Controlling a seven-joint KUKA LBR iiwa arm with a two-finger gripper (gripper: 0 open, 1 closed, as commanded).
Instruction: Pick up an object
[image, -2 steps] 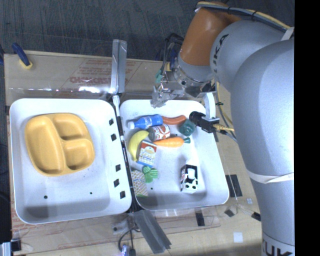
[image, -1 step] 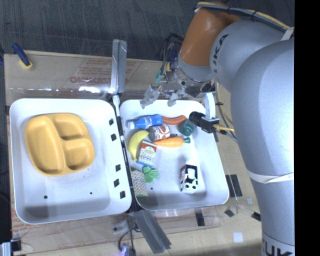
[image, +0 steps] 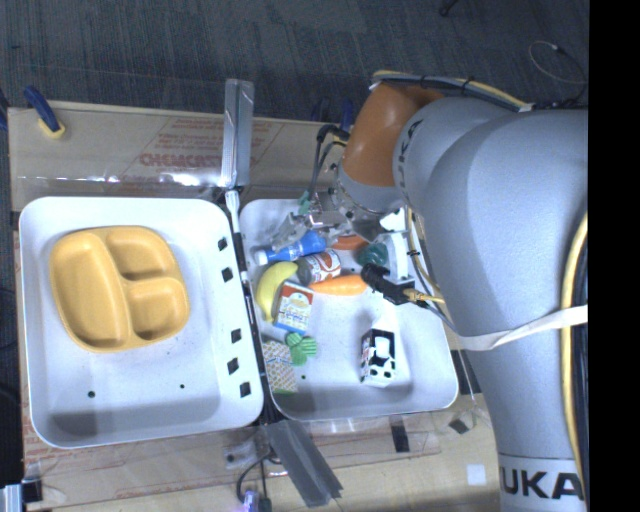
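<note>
The end effector (image: 318, 212) is down at the far edge of the right-hand shallow white bin (image: 430, 395), over a jumble of small items: a blue-capped bottle (image: 300, 244), a yellow banana (image: 272, 285) and an orange carrot (image: 340, 285). I can't tell its grip state. Nothing looks lifted yet, so the pick remains undone.

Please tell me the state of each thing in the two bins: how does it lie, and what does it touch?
Yellow tray: lying flat in the left bin.
Banana: lying in the right bin, against the small carton.
Carrot: lying flat.
Cow-patterned carton: lying apart from the pile.
Gripper: low over the pile.
</note>
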